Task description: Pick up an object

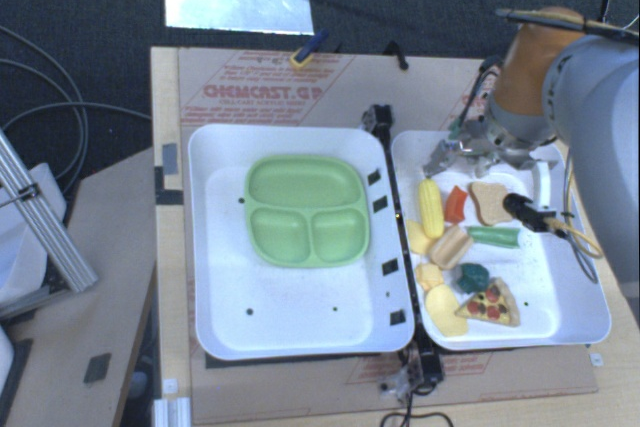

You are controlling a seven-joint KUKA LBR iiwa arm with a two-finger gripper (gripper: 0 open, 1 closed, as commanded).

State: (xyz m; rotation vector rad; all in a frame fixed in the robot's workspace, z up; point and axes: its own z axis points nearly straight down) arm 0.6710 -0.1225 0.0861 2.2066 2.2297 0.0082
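My gripper [452, 157] hangs over the far left part of the right bin [575, 315], open, with nothing between its fingers. Just below it in the view lie a yellow corn cob [430, 205], a red pepper piece [456, 204] and a slice of bread [490, 202]. Further toward the front are a green bean pod [493, 237], a hot dog bun [450, 246], a dark green broccoli piece [472, 276], a pizza slice [490, 304] and some yellow pieces [441, 301].
The left bin [220, 315] holds a green divided plate [306, 210]. A black clip strip [392, 215] runs along the wall between the bins. The grey arm [590, 105] comes in over the right bin's far right corner.
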